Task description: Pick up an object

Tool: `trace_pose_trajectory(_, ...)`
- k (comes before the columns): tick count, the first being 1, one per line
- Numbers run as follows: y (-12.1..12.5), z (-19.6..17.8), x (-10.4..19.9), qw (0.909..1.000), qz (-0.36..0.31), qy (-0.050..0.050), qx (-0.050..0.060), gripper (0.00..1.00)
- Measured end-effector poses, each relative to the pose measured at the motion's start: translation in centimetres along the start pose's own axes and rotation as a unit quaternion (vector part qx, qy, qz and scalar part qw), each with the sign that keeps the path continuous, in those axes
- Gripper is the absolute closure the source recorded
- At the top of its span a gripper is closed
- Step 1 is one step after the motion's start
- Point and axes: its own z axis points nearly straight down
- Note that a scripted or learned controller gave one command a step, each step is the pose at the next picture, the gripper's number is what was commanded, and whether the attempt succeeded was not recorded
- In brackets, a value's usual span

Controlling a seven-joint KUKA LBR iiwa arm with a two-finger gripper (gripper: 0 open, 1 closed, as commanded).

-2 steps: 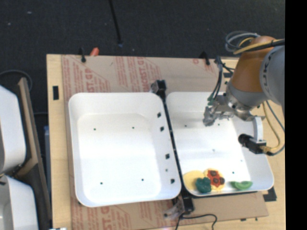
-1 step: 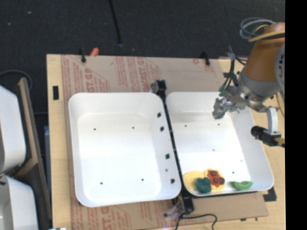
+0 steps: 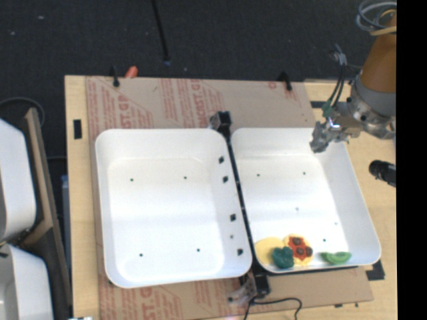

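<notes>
Along the near edge of the right bin (image 3: 347,185) lie a few small objects: a yellow piece (image 3: 267,251), a dark teal lump (image 3: 283,259), an orange-red toy (image 3: 298,245) and a green piece (image 3: 335,257). My gripper (image 3: 321,139) hangs over the far right corner of that bin, well away from the objects. Nothing shows between its fingers, and they look small and blurred.
The left bin (image 3: 107,179) sits beside the right one, with a black clip strip (image 3: 230,179) between them. Both rest on a cardboard sheet (image 3: 167,105) on the bench. White equipment (image 3: 13,199) stands at the far left.
</notes>
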Motion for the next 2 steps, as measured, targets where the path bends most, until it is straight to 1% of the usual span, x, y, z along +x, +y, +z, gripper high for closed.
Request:
trace_pose_trajectory(1, -1.0, 1.5, 4.8, 1.0, -0.002, 0.001, 0.003, 1.0)
trace_pose_trajectory(2, -2.3, 2.5, 10.1, 1.0, -0.002, 0.001, 0.003, 1.0)
